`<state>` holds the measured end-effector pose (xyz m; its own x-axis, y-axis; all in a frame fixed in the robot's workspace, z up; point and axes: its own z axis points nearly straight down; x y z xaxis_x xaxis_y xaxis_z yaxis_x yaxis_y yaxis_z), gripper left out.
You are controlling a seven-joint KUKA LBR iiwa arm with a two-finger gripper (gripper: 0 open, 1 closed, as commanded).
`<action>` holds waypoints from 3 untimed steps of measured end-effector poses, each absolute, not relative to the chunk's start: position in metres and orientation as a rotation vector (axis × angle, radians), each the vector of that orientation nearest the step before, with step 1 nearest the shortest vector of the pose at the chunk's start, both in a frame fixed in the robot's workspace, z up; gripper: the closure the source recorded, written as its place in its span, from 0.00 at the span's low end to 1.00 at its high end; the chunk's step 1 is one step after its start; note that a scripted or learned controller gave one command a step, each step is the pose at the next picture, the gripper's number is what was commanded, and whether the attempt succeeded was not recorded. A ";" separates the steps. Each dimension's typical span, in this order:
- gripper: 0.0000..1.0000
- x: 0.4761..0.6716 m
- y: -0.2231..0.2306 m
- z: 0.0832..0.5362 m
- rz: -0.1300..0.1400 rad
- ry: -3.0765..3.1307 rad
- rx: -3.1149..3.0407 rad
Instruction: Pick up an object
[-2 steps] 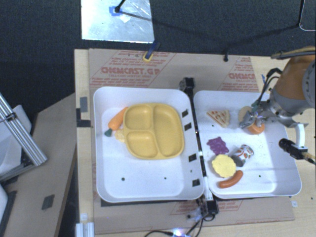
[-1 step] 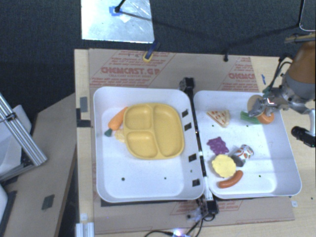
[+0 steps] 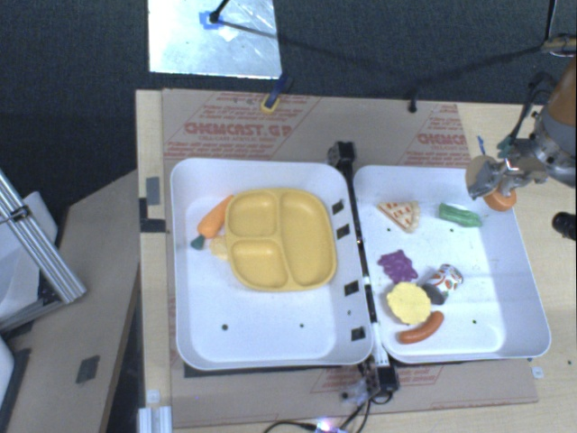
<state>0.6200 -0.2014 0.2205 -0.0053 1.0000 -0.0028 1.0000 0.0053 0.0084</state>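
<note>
My gripper (image 3: 494, 188) hangs over the far right corner of the right bin (image 3: 518, 269). A small round orange object (image 3: 499, 199) sits at its fingertips, and the gripper looks shut on it. Loose in the right bin lie a pizza slice (image 3: 398, 213), a green pickle (image 3: 460, 214), a purple piece (image 3: 397, 264), a small red, white and black can (image 3: 444, 280), a yellow round piece (image 3: 409, 303) and a red sausage (image 3: 420, 330).
The left bin (image 3: 194, 323) holds a yellow divided plate (image 3: 275, 239) with a carrot (image 3: 214, 216) at its left edge. A black divider (image 3: 353, 242) runs between the bins. A shiny metal sheet (image 3: 215, 25) lies on the floor beyond the bench.
</note>
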 end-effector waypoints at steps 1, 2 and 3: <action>1.00 0.595 -0.166 0.216 0.001 2.229 2.215; 1.00 0.562 -0.127 0.209 0.001 2.231 2.215; 1.00 0.540 -0.087 0.223 0.003 2.232 2.213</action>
